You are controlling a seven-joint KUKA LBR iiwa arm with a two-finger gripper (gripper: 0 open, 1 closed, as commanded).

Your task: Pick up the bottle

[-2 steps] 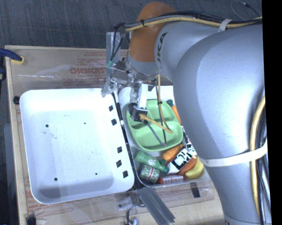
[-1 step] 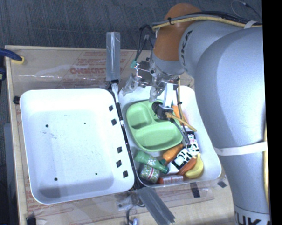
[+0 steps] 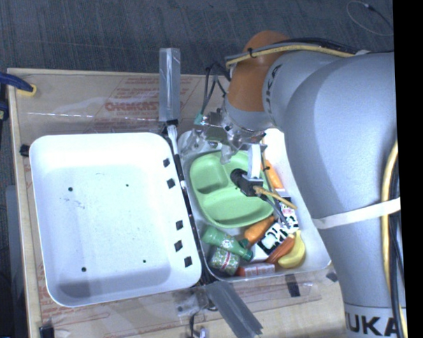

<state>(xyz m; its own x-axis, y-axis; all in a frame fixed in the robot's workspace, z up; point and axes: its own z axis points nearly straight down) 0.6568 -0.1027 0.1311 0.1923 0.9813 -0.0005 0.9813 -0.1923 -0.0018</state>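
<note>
The tool hangs over the green tray in the right bin; its grip state I cannot tell. The green bottle lies nearer the camera, long axis running left-right.

Arm — white letters "UKA" at its base, cut off by the frame edge. Counter — faint red print, unreadable. No other legible text.
</note>
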